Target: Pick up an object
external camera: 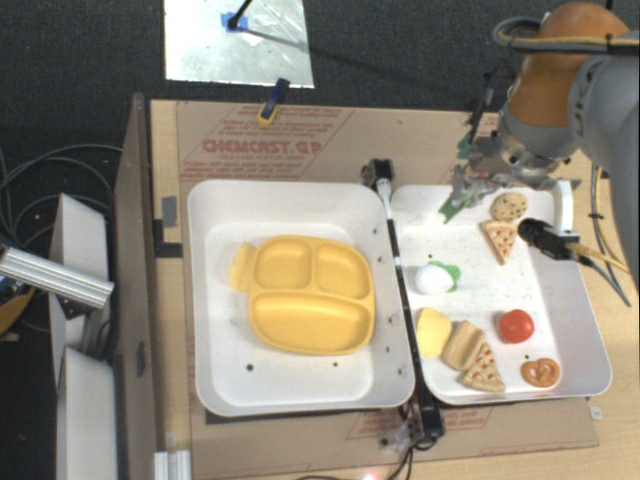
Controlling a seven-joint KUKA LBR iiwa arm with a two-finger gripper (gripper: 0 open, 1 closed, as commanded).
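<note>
My gripper [466, 186] hangs over the far left corner of the right bin [575, 298], under the grey arm with its orange band [560, 63]. A thin green piece [452, 206] shows just below it; whether it is held cannot be told. Close to its right lie a round cookie [509, 206] and a triangular wedge [499, 240]. Mid-bin sits a white ball with a green piece [436, 278]. Along the near side are a yellow chunk [431, 331], a bread piece [462, 344], a waffle-like triangle [484, 368], a red tomato [516, 325] and a pretzel [541, 371].
The left bin [215, 268] holds a yellow divided plate [305, 293]. A black divider rail [392, 258] runs between the bins. A black fitting with cables [545, 236] juts over the right bin's right side. Cables and metal parts lie left of the bench.
</note>
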